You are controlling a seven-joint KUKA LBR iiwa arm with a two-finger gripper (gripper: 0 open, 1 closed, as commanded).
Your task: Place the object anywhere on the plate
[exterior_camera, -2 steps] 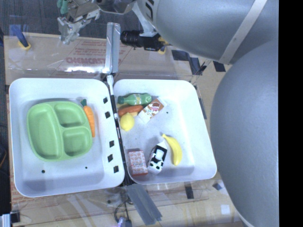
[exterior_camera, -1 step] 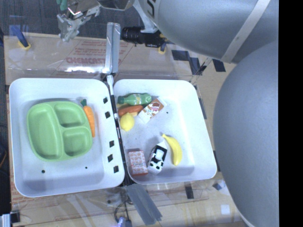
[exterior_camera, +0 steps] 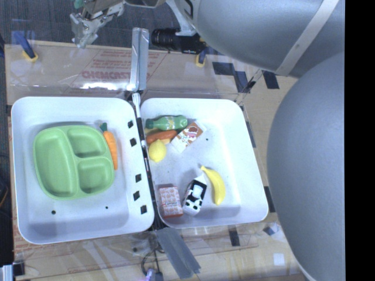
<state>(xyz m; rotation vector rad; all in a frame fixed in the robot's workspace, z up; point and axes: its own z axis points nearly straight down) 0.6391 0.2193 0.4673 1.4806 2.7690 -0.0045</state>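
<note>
Take the lemon [exterior_camera: 157,151] in the right bin [exterior_camera: 252,174] as your landmark. Just above it you see an orange vegetable [exterior_camera: 161,137], then a green bottle [exterior_camera: 167,122]. A red-and-white carton [exterior_camera: 187,137] lies to its upper right. The banana [exterior_camera: 214,184], cow-patterned carton [exterior_camera: 195,195] and reddish packet [exterior_camera: 169,199] lie below it.

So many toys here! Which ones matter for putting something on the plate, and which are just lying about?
Job:
green divided plastic plate
orange toy carrot beside the plate
pincer

Lying about:
green bottle
yellow lemon
yellow banana
cow-patterned carton
</note>
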